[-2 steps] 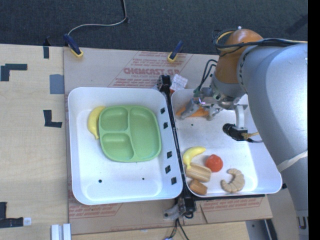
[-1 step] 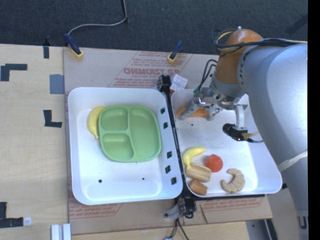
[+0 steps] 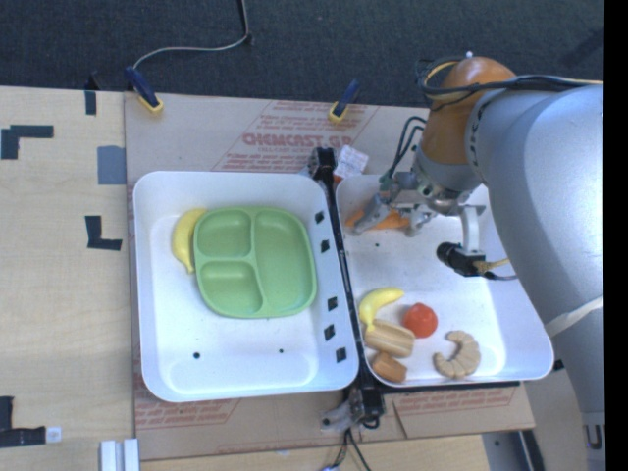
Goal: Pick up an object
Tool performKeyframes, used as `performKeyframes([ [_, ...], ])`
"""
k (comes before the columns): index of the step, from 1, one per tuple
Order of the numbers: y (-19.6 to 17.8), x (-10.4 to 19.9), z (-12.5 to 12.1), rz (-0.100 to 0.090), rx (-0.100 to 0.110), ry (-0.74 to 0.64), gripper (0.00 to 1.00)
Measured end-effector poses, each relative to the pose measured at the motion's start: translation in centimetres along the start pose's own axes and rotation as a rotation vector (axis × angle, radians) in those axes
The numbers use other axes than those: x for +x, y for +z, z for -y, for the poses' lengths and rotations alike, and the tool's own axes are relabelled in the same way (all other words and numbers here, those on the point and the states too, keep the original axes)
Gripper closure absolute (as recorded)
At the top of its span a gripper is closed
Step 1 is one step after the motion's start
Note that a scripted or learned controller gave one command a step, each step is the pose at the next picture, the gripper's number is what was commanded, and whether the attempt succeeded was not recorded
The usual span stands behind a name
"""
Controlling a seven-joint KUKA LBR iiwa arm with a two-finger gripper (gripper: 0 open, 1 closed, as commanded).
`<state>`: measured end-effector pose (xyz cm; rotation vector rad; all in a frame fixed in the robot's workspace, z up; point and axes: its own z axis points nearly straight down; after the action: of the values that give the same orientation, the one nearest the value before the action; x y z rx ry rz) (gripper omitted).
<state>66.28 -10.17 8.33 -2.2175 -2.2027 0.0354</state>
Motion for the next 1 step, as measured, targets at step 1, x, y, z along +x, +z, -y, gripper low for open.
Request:
performKeyframes([
  [1, 0.01, -0.01, 0.00, 0.000, 0.000, 0.000, 0.00],
])
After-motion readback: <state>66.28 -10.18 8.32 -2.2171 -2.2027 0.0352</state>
